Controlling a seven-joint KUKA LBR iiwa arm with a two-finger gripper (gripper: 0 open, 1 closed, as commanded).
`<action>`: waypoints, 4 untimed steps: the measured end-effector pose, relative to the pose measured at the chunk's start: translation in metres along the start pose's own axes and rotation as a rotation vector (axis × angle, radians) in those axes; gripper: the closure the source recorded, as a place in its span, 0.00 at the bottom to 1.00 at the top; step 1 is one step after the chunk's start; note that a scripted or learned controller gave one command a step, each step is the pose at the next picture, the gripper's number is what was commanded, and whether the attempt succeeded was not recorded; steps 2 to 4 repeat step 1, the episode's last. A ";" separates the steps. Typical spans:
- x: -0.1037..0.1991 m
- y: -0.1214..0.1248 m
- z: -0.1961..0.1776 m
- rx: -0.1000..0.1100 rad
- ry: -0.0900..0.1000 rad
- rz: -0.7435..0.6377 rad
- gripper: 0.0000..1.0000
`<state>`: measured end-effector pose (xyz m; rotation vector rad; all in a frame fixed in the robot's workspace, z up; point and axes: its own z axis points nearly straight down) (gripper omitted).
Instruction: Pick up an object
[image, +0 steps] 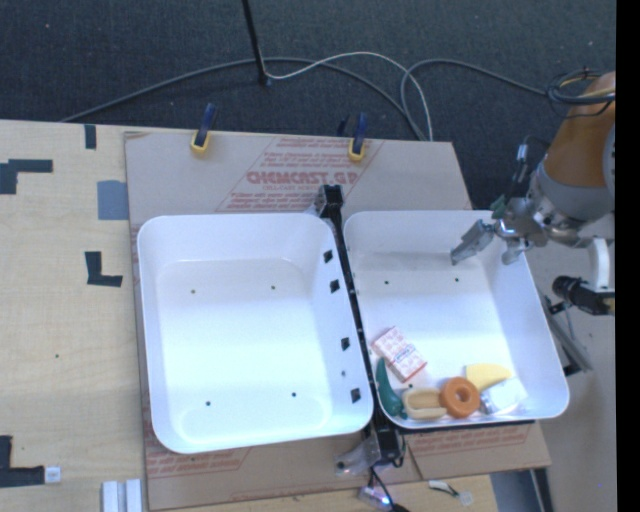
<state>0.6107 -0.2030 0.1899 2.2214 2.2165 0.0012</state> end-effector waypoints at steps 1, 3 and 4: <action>-0.008 -0.018 0.031 0.006 0.002 -0.001 0.00; -0.008 -0.018 0.031 0.006 0.002 -0.001 0.00; -0.008 -0.018 0.031 0.006 0.002 -0.001 0.00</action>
